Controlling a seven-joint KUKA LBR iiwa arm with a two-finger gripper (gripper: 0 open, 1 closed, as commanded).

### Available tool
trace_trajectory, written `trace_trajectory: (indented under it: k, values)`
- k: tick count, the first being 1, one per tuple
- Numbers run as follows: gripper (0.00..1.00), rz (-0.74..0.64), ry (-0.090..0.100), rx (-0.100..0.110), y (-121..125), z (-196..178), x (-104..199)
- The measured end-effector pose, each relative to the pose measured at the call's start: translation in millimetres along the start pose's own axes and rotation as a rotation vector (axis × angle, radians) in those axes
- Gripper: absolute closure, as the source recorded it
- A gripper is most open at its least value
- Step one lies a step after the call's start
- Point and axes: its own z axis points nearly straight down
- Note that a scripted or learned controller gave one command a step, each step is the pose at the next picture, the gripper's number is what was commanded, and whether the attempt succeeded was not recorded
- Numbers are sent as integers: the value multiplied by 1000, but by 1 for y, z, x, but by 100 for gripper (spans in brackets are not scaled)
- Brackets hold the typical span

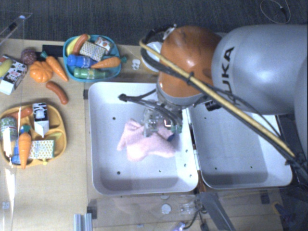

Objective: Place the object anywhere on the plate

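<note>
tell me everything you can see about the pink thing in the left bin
The pink thing looks like a soft, pale pink cloth or plush piece, crumpled into an irregular lump with lobes sticking out at its upper left and lower right. It lies flat on the floor of the left white bin, right of the middle and away from the walls. The claw sits over its upper right edge and appears to touch it there; whether it grips the fabric cannot be told.

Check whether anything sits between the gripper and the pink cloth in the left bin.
Nothing visible does. The gripper hangs directly over the upper right part of the pink cloth, which lies crumpled on the floor of the left bin. No other object lies in that bin around the cloth.
</note>
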Motion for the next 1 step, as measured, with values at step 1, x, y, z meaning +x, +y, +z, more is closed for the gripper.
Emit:
trace_trajectory:
  k: [1]
  values:
    - [0,1,-1,0,0,0,0]
